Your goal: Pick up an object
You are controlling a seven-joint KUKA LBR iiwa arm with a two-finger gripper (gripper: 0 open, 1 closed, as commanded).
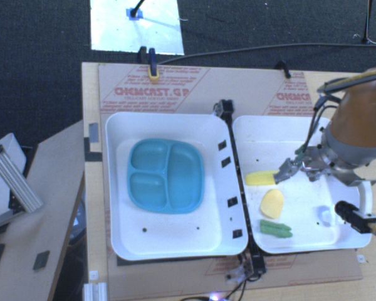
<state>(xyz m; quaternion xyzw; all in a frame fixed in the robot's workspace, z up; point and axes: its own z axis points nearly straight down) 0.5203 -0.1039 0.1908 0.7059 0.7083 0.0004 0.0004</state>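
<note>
Above a plywood bench [175, 86] carrying two shallow white plastic bins: grey arm with orange band reaching in from the right, end effector [283, 173] low in the right bin [301, 127], tip at the right end of a flat yellow plastic block [261, 179] lying near the divider. Cannot tell whether spread or pressed together; no object seen pinched. Just below the block, a rounded pale-yellow plastic piece [272, 203] resembling toy food; nearer the front wall, a small bumpy green plastic pod [276, 229]. In the left bin [125, 231], a smooth turquoise plastic divided plate [166, 175]. Likely light, stiff and somewhat slick, the yellow block; best taken across its narrow width, near mid-length, to avoid pivoting or squirting free. Rounded piece probably harder to hold squarely.
</note>
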